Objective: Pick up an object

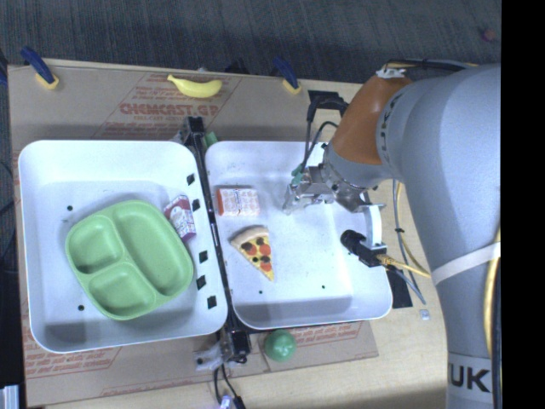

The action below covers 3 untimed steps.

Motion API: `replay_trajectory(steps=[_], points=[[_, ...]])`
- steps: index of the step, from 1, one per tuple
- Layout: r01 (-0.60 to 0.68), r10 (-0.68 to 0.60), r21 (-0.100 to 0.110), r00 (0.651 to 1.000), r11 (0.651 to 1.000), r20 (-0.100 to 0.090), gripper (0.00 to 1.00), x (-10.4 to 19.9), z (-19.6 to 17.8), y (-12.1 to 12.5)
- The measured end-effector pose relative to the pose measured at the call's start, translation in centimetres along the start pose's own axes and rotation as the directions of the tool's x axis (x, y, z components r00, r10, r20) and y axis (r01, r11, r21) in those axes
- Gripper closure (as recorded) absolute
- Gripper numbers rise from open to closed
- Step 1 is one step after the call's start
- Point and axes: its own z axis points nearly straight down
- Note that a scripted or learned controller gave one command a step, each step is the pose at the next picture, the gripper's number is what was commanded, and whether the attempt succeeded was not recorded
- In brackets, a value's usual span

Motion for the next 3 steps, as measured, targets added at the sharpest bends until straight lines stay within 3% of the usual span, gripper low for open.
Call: replay_trajectory(steps=[1, 2, 3], points=[[-0.003, 0.003, -0.004, 1.0, 1.0, 0.004, 1.0, -4.3, -11.6, -1.4], [-0.001, 0.001, 0.006, 1.0, 1.0, -0.001, 1.0, 2.9, 0.9, 2.3], [-0.001, 0.001, -0.002, 1.0, 1.0, 0.0, 1.0, 12.3, -9.1, 0.7]])
